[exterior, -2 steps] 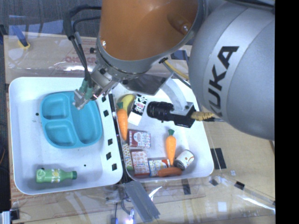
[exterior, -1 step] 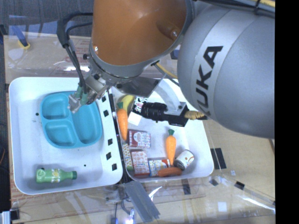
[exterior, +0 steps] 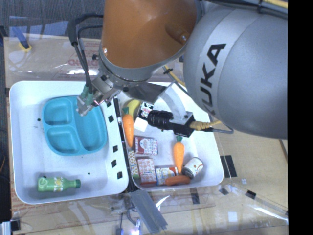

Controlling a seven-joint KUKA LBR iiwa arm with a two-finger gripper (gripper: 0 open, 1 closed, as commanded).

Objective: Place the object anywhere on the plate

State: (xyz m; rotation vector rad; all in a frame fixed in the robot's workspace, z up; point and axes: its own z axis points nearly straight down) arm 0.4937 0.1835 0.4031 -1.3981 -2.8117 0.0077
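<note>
A blue plate [exterior: 73, 127] with three compartments lies in the left bin [exterior: 24, 146]. My gripper [exterior: 86, 103] hangs over the plate's upper right edge, below the orange band of the arm. A small greenish patch shows at the gripper's tip, too small to identify. A green bottle [exterior: 57, 183] lies on its side in the left bin's near corner, apart from the plate and well away from the gripper.
The right bin [exterior: 208, 177] holds two carrots [exterior: 128, 129], a banana [exterior: 132, 105], several small food boxes [exterior: 146, 145], a can [exterior: 193, 167] and a reddish sausage [exterior: 177, 180]. The arm's large body covers the bins' far side.
</note>
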